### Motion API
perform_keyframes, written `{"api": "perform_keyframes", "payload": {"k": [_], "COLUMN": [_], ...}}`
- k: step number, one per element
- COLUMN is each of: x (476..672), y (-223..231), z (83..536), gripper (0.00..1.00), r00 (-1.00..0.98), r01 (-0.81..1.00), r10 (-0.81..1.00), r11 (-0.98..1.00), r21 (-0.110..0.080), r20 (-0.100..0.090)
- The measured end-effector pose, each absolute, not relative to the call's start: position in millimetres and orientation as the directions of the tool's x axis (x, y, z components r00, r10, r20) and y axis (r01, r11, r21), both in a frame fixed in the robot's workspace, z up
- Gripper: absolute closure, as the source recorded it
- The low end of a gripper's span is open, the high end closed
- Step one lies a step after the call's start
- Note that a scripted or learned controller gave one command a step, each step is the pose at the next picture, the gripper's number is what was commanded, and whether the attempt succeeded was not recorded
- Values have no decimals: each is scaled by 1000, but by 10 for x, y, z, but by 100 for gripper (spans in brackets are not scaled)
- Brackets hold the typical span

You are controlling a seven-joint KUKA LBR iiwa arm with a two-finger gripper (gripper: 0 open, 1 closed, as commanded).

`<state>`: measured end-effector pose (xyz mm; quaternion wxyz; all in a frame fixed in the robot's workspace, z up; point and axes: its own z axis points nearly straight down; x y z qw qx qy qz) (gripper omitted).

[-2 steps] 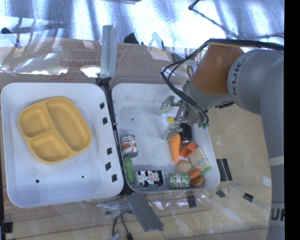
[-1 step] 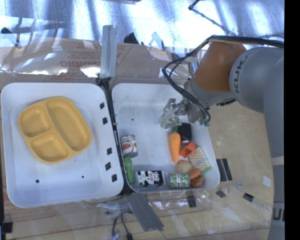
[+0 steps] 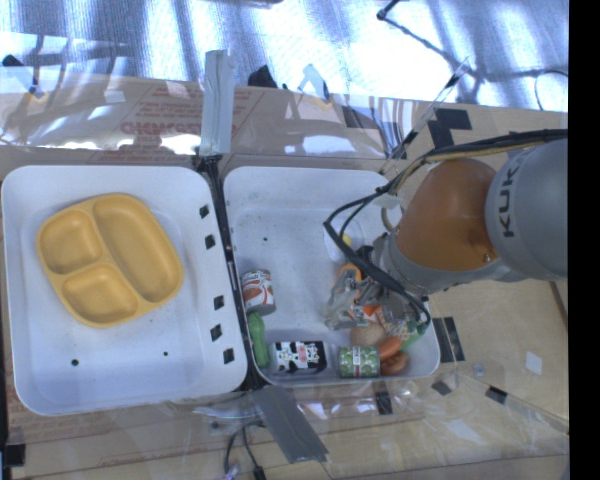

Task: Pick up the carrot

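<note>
The arm's orange band (image 3: 450, 218) and grey wrist hang over the right side of the right bin (image 3: 290, 208). My gripper (image 3: 353, 303) is down among a heap of small items near that bin's front right corner. An orange piece that looks like the carrot (image 3: 390, 347) lies just to the front right of the gripper, partly covered by the other items. Another small orange bit (image 3: 351, 270) shows at the gripper's far side. The heap and the wrist hide the gripper's tips.
A small can (image 3: 258, 290), a green item (image 3: 257, 335), a black and white carton (image 3: 298, 356) and a green can (image 3: 358, 361) lie along the right bin's front and left wall. The left bin (image 3: 40, 368) holds a yellow divided plate (image 3: 108, 258). Black cables (image 3: 355, 213) loop beside the wrist.
</note>
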<state>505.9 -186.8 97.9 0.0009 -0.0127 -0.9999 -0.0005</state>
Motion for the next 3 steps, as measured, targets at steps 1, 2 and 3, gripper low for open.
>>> {"api": "perform_keyframes", "payload": {"k": [1, 2, 3], "x": [5077, 5089, 5091], "y": [-1865, -1854, -1851], "z": [991, 1092, 1092], "gripper": [0, 100, 0], "r00": [-1000, -1000, -1000], "r01": [24, 19, 18], "r10": [24, 19, 18], "r11": [1000, 1000, 1000], "r21": [0, 0, 0], "r20": [-4, -6, -6]}}
